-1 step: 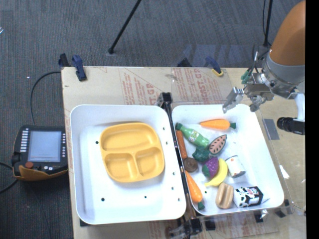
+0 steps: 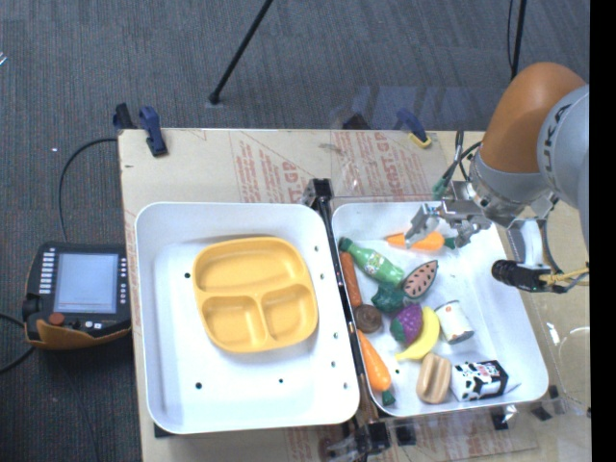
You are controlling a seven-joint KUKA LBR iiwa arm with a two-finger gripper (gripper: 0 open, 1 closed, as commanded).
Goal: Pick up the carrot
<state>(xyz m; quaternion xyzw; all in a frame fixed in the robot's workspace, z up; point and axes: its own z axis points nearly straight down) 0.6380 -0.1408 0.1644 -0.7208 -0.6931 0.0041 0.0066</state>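
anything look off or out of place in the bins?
One thing: a carrot lies along the inner edge of the right bin, up against the divider rather than flat on the floor. Another carrot sits at the gripper. The yellow plate sits flat in the left bin.

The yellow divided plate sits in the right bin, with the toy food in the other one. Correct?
Not quite. The camera view shows the yellow divided plate in the left bin; the toy food, including the green bottle, lies in the right bin.
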